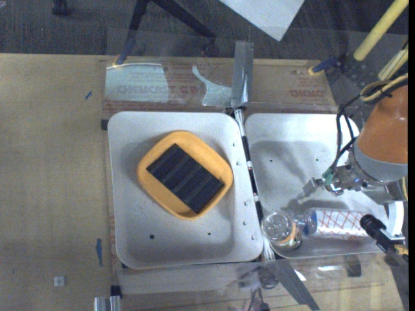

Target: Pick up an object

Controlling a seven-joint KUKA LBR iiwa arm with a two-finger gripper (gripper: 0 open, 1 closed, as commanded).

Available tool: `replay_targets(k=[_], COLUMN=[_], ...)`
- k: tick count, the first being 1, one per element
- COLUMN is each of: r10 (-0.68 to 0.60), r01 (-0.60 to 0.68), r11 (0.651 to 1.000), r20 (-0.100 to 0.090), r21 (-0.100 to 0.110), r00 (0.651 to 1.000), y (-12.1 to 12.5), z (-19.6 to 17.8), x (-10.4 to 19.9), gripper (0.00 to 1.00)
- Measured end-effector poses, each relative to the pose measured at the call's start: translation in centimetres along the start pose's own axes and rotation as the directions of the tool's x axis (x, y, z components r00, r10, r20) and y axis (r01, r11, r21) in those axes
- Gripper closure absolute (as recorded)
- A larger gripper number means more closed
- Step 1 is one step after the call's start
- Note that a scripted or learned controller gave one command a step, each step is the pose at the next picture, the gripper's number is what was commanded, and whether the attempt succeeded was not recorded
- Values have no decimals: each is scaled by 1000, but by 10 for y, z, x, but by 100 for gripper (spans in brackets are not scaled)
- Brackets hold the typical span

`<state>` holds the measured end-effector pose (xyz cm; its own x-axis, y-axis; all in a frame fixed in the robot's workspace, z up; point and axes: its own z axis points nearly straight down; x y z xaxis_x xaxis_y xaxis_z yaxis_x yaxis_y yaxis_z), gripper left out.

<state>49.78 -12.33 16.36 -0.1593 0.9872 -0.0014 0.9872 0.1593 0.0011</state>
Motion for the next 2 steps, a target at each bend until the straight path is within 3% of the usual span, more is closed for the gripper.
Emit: replay_targets(k=[1,2], r10=[2,3], r01=[-2,-3], r11=[1000,1000], r20=[1,1], r21=[-2,-2], r00=[1000,1000], y=[0,0], z=[-9,-9], x=[-1,-1], gripper=[100,0])
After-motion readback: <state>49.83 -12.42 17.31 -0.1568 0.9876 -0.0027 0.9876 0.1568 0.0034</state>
